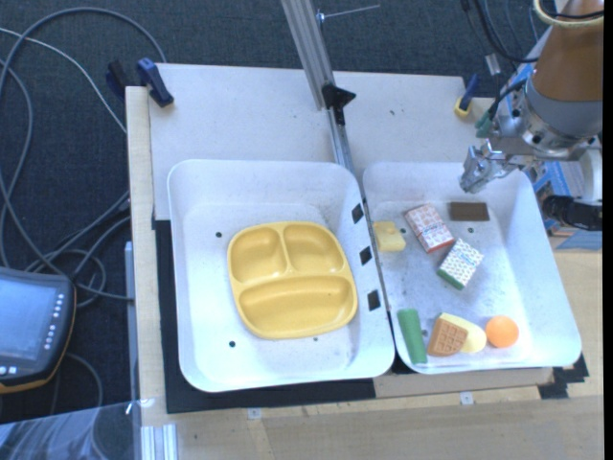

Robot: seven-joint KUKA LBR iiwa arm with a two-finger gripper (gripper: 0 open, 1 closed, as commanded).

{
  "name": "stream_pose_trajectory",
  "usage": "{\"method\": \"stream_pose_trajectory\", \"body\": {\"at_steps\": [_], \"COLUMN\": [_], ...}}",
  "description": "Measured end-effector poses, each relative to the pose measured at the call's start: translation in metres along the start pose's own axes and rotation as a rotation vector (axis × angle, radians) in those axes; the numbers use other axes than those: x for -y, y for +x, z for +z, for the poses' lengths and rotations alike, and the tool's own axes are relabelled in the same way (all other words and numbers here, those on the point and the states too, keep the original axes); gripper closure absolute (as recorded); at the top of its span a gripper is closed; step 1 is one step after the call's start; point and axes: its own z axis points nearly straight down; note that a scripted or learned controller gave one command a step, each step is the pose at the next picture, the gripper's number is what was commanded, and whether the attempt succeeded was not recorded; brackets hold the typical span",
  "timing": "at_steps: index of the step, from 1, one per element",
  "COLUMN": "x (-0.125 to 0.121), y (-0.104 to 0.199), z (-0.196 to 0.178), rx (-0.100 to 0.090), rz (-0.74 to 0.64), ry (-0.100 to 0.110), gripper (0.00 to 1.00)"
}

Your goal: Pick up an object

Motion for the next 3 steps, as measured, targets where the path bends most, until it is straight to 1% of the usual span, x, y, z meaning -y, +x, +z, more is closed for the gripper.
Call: {"method": "stream_pose_trajectory", "body": {"at_steps": [1, 2, 3], "x": [0.006, 0.018, 0.018], "y": [0.065, 0.115, 0.169], "z": [0.004, 0.015, 0.006], "rx": [-0.001, 0.0, -0.001], "rz": [-0.002, 0.0, -0.001], "ry": [0.002, 0.003, -0.002], "gripper": [1.0, 1.0, 1.0]}}
